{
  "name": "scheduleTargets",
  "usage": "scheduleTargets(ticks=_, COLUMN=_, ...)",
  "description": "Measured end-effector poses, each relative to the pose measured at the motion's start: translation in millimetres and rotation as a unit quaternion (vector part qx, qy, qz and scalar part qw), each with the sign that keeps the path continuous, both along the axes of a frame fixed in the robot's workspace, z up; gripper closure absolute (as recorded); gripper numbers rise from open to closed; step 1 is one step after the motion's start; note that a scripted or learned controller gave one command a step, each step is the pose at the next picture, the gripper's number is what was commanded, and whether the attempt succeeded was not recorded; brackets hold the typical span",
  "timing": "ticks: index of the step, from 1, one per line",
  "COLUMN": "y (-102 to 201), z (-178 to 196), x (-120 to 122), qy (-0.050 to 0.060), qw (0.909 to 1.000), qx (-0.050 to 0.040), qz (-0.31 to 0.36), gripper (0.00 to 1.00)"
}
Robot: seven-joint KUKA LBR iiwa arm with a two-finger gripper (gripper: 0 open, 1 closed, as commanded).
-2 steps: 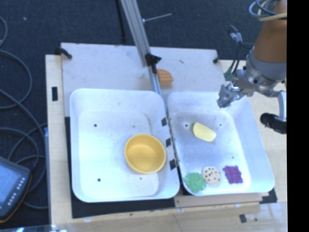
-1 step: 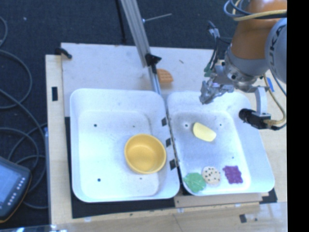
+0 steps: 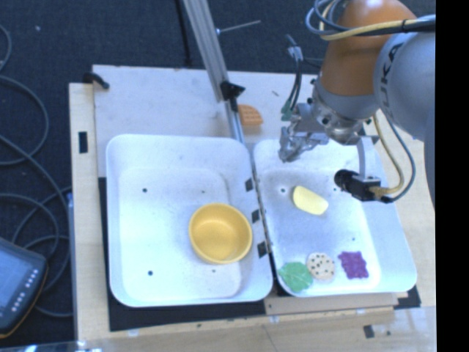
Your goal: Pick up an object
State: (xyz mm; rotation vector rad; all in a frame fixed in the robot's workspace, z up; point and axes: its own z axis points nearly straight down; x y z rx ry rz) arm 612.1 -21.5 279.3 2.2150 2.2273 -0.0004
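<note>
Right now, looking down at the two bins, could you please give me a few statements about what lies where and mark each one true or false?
1. The yellow bowl sits in the left bin. True.
2. The purple piece lies in the left bin. False: it lies in the right bin, near its front edge.
3. The end effector is above the far end of the right bin. True.
4. The pale yellow piece is gripped by the end effector. False: it lies on the bin floor, apart from it.
5. The green piece lies beside the cookie. True.
6. The orange item lies inside the bowl. False: it lies on the bench beyond the bins.
</note>
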Motion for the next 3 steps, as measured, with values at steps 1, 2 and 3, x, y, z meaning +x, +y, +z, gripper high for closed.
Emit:
scheduleTargets(ticks=1, y=55, z=-2, x=12, qy=-0.001, qw=1.0000, qx=0.0002, qz=0.000, gripper=1.00)
scheduleTargets(ticks=2, y=103, z=-8, x=25, qy=-0.001, qw=1.0000, qx=0.0001, qz=0.000, gripper=1.00)
scheduleTargets(ticks=3, y=100, z=-7, x=24, qy=0.000, qw=1.0000, qx=-0.0009, qz=-0.001, gripper=0.00)
